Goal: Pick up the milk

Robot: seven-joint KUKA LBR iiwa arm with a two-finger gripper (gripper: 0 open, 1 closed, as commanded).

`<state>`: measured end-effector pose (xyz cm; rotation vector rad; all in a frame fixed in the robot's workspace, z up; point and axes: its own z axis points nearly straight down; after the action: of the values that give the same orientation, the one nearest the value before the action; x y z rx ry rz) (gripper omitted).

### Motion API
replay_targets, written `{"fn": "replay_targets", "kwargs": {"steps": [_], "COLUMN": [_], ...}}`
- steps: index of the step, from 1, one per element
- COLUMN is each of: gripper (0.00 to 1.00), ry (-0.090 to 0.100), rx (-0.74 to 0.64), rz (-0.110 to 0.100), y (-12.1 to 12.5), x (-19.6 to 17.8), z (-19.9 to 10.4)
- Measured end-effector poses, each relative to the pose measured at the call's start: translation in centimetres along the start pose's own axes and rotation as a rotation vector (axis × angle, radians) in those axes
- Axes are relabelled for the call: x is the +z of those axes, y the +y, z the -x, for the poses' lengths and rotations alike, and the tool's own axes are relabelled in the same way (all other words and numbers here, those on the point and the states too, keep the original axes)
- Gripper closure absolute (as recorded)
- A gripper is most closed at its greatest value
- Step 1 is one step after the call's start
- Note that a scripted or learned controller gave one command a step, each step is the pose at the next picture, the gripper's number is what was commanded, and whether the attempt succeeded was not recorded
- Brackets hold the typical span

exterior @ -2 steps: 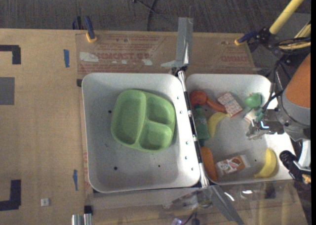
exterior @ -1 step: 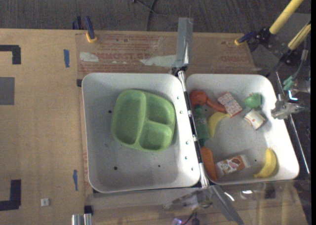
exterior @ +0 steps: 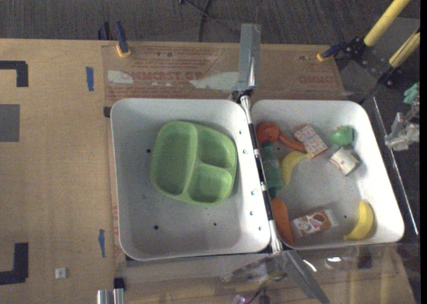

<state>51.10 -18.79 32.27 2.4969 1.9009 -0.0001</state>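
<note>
Although no print on it can be read, the small white carton (exterior: 343, 160) in the right bin (exterior: 390, 193), between the green toy (exterior: 342, 136) and the banana (exterior: 361, 221), is judged to be the milk; a longer red-and-white carton (exterior: 313, 223) lies flat nearer the front rim. It appears light, stiff and smooth-sided, so a hold across its two flat faces should suit best. A blurred pale form beside the bin's outer rim is probably the claw (exterior: 402, 129), and whether it is open or closed cannot be told.
</note>
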Motion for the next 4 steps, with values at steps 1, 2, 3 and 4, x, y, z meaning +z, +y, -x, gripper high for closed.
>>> {"fn": "replay_targets", "kwargs": {"steps": [1, 2, 3, 4], "gripper": [0.0, 0.0, 0.0, 0.0], "ry": [0.0, 0.003, 0.0, 0.001], "rx": [0.0, -0.122, -0.132, 0.081], "rz": [-0.001, -0.004, 0.006, -0.004], "y": [0.0, -3.2, -5.1, -4.8], "x": [0.0, 16.8, 23.4, 14.0], "z": [0.0, 0.6, -7.3, -5.5]}}
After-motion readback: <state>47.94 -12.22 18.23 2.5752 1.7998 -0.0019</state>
